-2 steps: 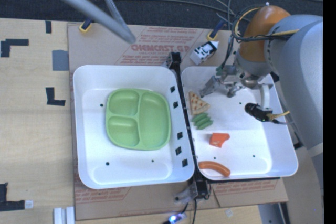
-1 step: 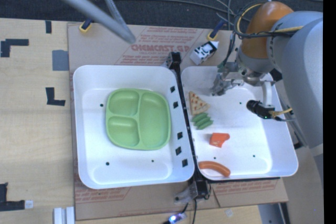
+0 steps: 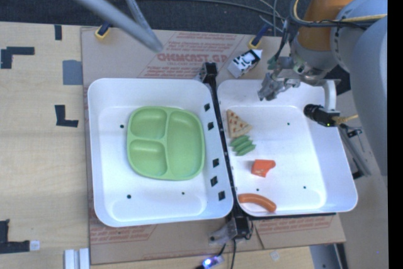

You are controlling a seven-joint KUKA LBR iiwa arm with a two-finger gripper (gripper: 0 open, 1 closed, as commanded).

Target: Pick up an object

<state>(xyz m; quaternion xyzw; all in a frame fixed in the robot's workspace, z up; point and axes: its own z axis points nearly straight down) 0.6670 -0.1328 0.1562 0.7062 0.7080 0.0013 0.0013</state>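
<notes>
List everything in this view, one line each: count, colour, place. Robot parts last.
bins: two, white, side by side on the bench
divided plate: one, light green, in the left bin
pizza slice toy: one, tan with red dots, right bin, near the divider
green pod toy: one, green, just below the pizza slice
red-orange piece: one, right bin's middle
sausage toy: one, orange-red, right bin's front edge
cardboard sheet: one, brown, under the bins
arm: one, grey with orange band, right side
gripper: one, dark, above the right bin's back rim
</notes>
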